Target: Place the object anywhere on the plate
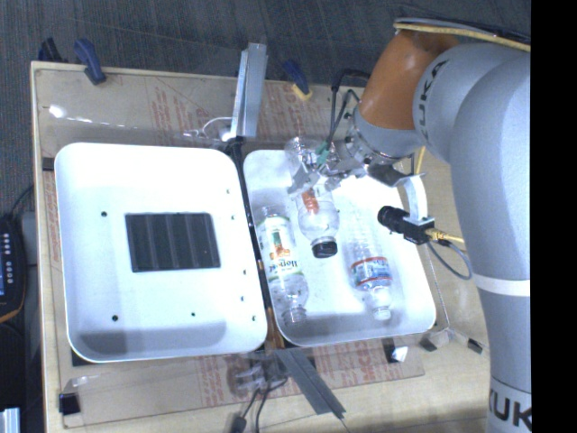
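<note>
A dark ribbed rectangular plate (171, 242) lies flat in the middle of the left bin (90, 179). The right bin (410, 300) holds three clear plastic bottles. One with an orange label and a black cap (316, 218) lies in the middle. Another with a green and white label (278, 253) lies along the left wall. The third, with a blue and red label (370, 274), is at the right. My gripper (307, 171) hangs over the back of the right bin, just above the upper end of the orange-label bottle. Nothing is seen lifted.
The grey arm with its orange band (397, 84) fills the right side and overhangs the right bin's back right corner. A black cable plug (403, 223) juts over that bin's right edge. A metal bracket (248, 88) stands behind the divide between the bins.
</note>
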Motion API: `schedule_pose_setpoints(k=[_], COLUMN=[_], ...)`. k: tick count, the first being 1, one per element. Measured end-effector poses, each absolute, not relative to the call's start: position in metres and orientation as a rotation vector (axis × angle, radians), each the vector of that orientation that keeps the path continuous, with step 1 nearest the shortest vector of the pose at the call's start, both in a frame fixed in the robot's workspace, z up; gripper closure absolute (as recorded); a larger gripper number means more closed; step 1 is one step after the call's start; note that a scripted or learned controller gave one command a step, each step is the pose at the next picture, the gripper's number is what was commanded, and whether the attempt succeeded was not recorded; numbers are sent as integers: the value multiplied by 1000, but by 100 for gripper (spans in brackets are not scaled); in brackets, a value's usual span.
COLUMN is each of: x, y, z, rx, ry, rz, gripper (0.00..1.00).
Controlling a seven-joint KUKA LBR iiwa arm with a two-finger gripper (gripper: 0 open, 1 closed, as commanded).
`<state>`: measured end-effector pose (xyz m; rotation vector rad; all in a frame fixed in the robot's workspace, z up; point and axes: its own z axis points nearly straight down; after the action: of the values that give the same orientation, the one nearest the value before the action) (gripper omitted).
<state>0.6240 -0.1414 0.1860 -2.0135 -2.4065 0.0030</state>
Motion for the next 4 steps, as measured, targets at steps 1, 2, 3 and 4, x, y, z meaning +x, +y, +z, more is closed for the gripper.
schedule_pose_setpoints(k=[1, 2, 3, 4], x=[580, 568, 568, 494], y=[-84, -23, -24, -32], z=[231, 233, 233, 190], rx=[-1998, -1984, -1985, -2136], ry=[-2420, -2430, -2430, -2298], rz=[2, 6, 6, 6], gripper=[100, 100, 0, 0])
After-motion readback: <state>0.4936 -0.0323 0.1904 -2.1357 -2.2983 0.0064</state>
